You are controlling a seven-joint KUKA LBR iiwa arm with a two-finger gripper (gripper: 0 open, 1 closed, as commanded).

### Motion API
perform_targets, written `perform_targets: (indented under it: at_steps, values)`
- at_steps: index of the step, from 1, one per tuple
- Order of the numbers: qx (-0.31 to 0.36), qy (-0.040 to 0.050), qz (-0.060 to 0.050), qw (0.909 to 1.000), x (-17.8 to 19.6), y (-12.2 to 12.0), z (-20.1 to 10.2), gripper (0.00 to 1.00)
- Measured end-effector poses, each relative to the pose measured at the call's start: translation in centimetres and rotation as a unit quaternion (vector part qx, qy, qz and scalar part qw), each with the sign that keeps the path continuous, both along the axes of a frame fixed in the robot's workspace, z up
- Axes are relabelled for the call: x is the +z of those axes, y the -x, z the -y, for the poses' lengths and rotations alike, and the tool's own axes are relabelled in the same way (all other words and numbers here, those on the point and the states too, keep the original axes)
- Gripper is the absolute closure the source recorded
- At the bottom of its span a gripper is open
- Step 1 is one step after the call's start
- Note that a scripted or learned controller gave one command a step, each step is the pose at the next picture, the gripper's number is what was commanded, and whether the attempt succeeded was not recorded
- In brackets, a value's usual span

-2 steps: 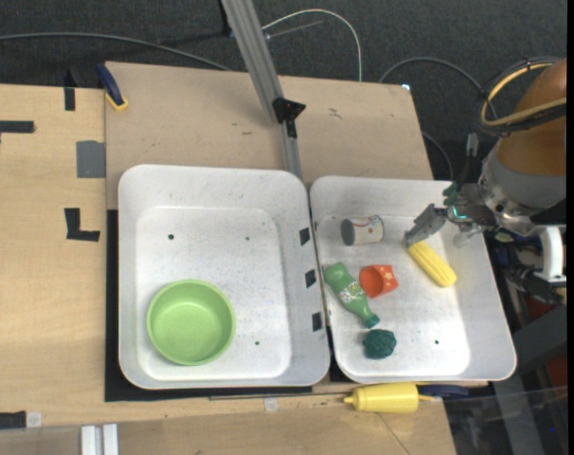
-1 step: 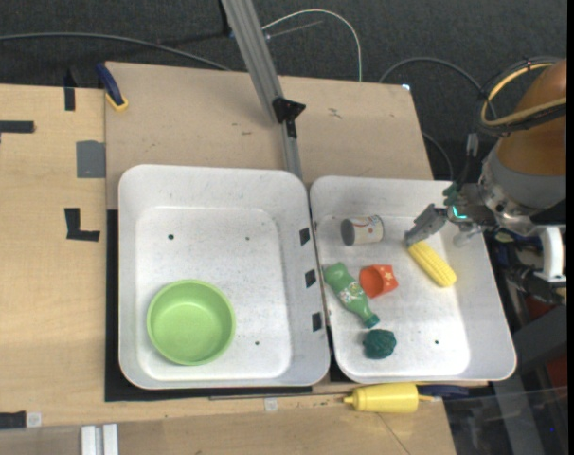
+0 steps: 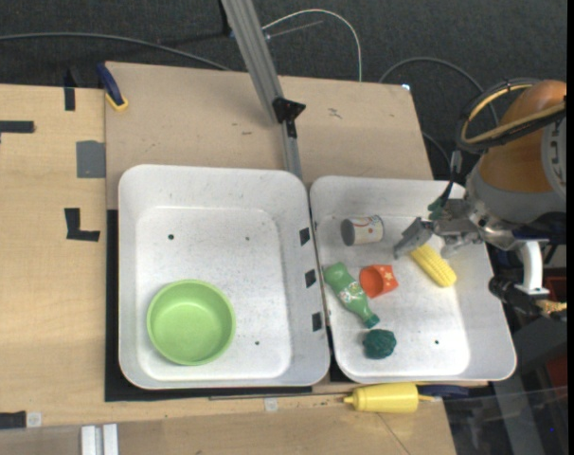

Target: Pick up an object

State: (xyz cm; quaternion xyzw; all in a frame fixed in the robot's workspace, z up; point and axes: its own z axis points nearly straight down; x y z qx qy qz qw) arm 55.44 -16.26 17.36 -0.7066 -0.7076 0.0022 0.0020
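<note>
The right bin (image 3: 476, 349) holds several small objects. A yellow corn cob (image 3: 436, 267) lies at a slant near its right side. A small white and grey can (image 3: 363, 229) lies on its side further left. A green bottle (image 3: 349, 294), an orange-red piece (image 3: 379, 280) and a dark green lump (image 3: 380, 343) sit in the middle. My gripper (image 3: 434, 242) hangs over the upper end of the corn cob, open, its fingers spread to either side. Nothing is lifted between them.
The left bin (image 3: 221, 197) holds a green bowl (image 3: 190, 322) in its front left corner. A yellow bottle (image 3: 386, 398) lies on the bench just in front of the right bin. A metal pole (image 3: 257, 50) slants up behind the bins.
</note>
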Motion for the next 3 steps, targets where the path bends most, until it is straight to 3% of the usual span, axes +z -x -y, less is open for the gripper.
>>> perform_targets:
  at_steps: [1,2,3]
  values:
    - [0.0,-0.0006,-0.001,1.0,-5.7,-0.4,-0.9,0.0]
    - [0.001,0.0017,0.005,1.0,-8.5,-0.5,-0.9,0.0]
    - [0.001,0.0008,0.004,1.0,-7.4,-0.5,-1.0,1.0]
